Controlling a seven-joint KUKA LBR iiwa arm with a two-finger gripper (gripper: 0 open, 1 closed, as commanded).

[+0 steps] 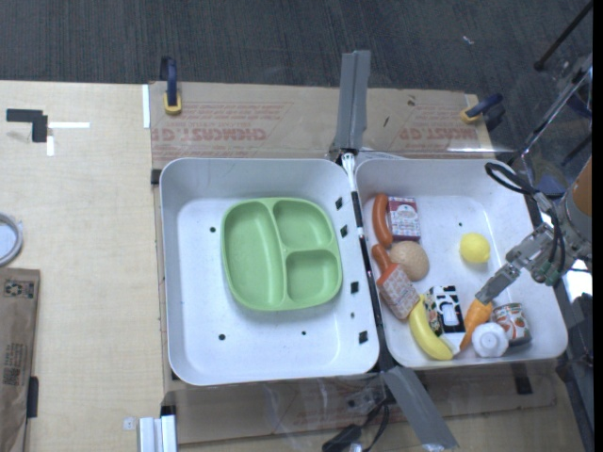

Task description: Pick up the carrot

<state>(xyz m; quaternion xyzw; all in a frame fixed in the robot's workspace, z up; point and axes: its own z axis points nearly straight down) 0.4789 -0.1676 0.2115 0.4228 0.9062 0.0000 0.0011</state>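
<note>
The carrot is a small orange piece lying at the front of the right bin, wedged between a black-and-white packet and a white round-topped bottle. My gripper comes in from the right at a slant, and its tip sits right at the carrot's upper end, touching or almost touching it. The carrot rests among the other items and is not lifted.
Crowded around the carrot are a banana, a printed can, a wrapped bar, a brown potato, a sausage, a red box and a lemon. A green divided plate lies in the left bin.
</note>
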